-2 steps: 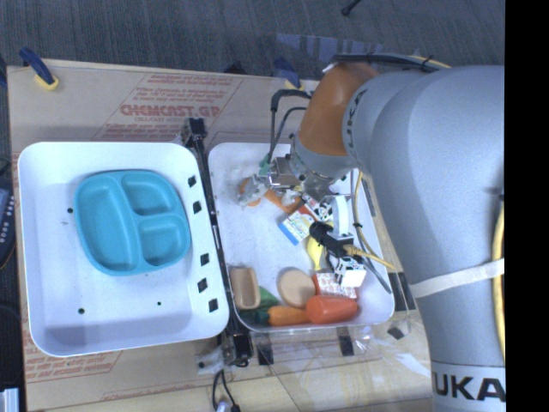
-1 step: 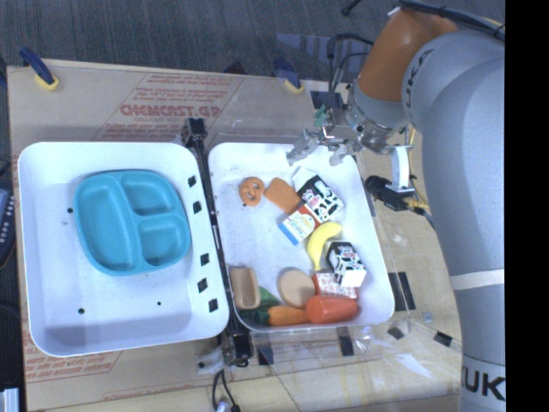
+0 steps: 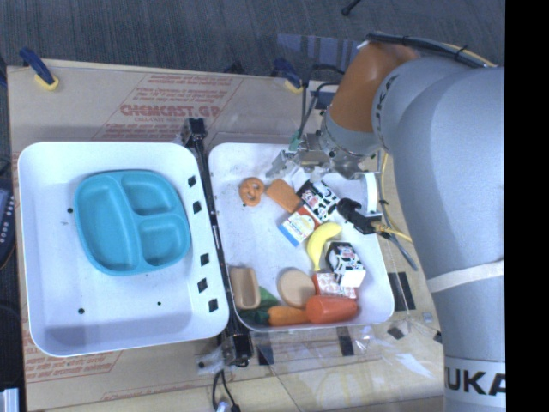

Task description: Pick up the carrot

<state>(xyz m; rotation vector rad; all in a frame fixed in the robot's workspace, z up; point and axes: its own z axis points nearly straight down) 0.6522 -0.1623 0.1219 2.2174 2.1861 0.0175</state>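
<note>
The carrot (image 3: 287,316), orange with a green top, lies along the front wall of the right bin (image 3: 232,230). It sits between a tan bread piece (image 3: 245,287) and a red sausage-like toy (image 3: 333,309). My gripper (image 3: 294,156) hangs over the far end of the same bin, just behind an orange wedge (image 3: 283,196) and a pretzel (image 3: 251,190). It is well away from the carrot, with several toys between them. The arm's grey body covers the bin's right side.
The right bin also holds two cow-patterned cartons (image 3: 319,200), a blue and white box (image 3: 298,227), a banana (image 3: 322,240) and a round tan cookie (image 3: 296,287). A teal divided plate (image 3: 133,221) lies in the left bin (image 3: 51,316). Black clips line the divider between the bins.
</note>
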